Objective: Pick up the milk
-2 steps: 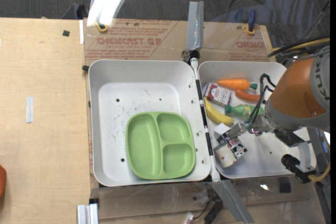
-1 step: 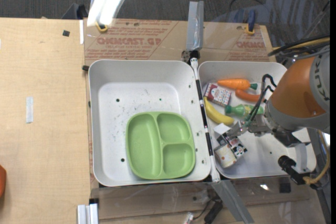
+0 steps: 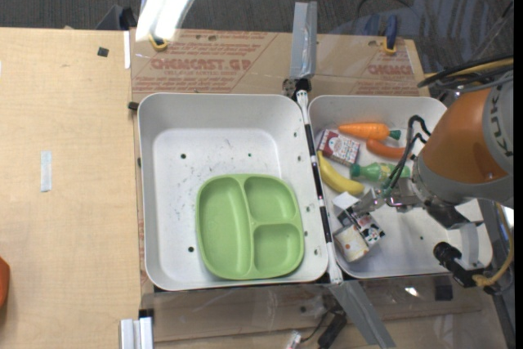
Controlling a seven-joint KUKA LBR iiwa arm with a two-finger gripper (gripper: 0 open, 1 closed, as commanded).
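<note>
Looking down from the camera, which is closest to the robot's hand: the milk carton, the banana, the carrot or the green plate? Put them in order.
From the hand:
1. Milk carton, just below it in the right bin.
2. Banana, up and left.
3. Carrot, at the bin's far end.
4. Green plate, in the left bin.

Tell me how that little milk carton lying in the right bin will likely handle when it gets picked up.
The milk carton lies on its side, so its flat faces probably won't roll. It looks small and boxy, likely light. Its glossy printed skin may slip, and thin walls might dent under pressure.
</note>
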